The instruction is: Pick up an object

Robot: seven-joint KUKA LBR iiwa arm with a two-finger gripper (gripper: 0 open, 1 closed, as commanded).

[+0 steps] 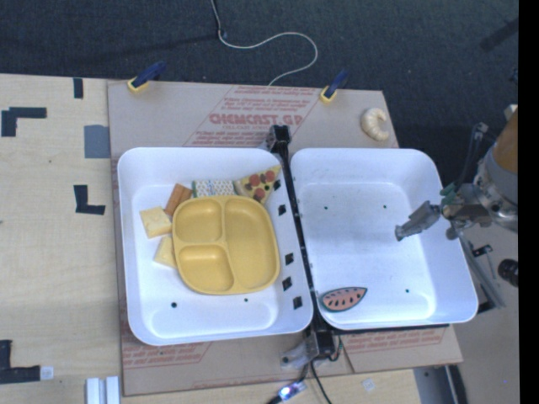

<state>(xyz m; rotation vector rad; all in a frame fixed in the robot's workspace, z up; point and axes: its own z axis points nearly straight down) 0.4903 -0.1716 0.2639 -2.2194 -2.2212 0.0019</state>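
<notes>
Item: watermelon slice [344, 298], flat toy piece, half-round, red face with dark seed marks and a green rind along its curved lower edge. It lies flat on the floor of the right bin [362, 168], near the front wall and toward the bin's left side. Its long axis runs roughly left to right in the view, tilted slightly; the straight edge faces up the view, the curved rind faces the front wall.

Right bin: shallow, white, rounded corners, holding the watermelon slice.

Left bin [143, 310]: shallow, white, set just beside the right bin. It holds a yellow divided plate [226, 244] with three compartments, lying near the bin's middle. Along the plate's left side sit a pale yellow block [155, 222], a brown cracker-like piece [177, 198] and a second pale yellow piece [163, 252]. A pizza slice [259, 182] and a small patterned piece [212, 188] lie at the plate's upper edge.

Gripper [410, 225]: grey, above the right part of the right bin, reaching in from the right, well apart from the watermelon slice. Whether its fingers are spread or pressed together cannot be told.

Worktop [50, 225]: pale wood with a cardboard sheet [253, 116] under the bins.
</notes>
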